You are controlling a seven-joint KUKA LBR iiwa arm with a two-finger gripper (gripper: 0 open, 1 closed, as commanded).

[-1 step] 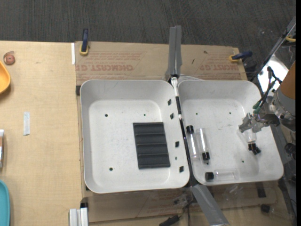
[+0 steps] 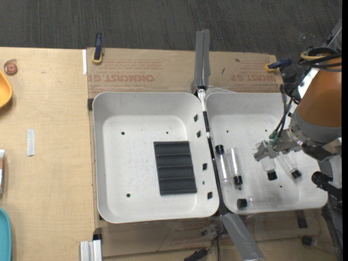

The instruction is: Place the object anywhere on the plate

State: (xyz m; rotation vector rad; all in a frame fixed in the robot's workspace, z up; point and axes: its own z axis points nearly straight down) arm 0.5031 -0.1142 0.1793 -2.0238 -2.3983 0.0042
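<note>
A black ribbed plate (image 2: 175, 167) lies flat in the middle of the left bin (image 2: 109, 145). In the right bin (image 2: 244, 113) lie clear tubes with black caps: two side by side near the divider (image 2: 232, 165) and one along the front wall (image 2: 258, 202). My gripper (image 2: 283, 173) hangs over the right half of the right bin, to the right of the tubes and far from the plate. Its two pale fingers with dark tips (image 2: 271, 174) stand apart, open, with nothing between them.
The grey arm with its orange band (image 2: 321, 97) and loose cables reaches in from the right. A raised divider with black clips (image 2: 206, 140) separates the bins. Cardboard surrounds the bins, with clamps at the back corners (image 2: 98, 48).
</note>
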